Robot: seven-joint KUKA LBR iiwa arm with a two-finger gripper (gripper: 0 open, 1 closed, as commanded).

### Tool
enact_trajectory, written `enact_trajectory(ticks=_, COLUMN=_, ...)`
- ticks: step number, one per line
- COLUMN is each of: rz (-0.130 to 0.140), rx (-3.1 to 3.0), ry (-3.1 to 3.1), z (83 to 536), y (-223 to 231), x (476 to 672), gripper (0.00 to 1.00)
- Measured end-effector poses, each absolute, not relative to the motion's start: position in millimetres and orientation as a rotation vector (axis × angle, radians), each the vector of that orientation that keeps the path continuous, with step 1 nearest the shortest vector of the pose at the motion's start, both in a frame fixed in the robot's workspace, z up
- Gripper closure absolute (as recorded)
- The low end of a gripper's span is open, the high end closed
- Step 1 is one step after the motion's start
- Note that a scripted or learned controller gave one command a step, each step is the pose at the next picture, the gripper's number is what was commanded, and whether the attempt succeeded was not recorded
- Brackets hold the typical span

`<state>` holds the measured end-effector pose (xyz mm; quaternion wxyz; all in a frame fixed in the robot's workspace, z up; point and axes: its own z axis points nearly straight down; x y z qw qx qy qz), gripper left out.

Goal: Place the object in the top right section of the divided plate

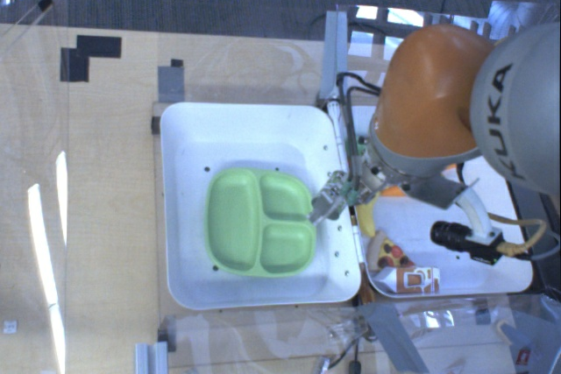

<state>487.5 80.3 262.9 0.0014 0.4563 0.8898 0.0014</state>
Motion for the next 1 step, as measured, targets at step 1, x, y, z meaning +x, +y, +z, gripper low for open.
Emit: enact_trajectory(ticks=1, rz=0.004, rx=0.996, ry=2.977, z=184.0, y=68.9, x=487.3, gripper=1.0)
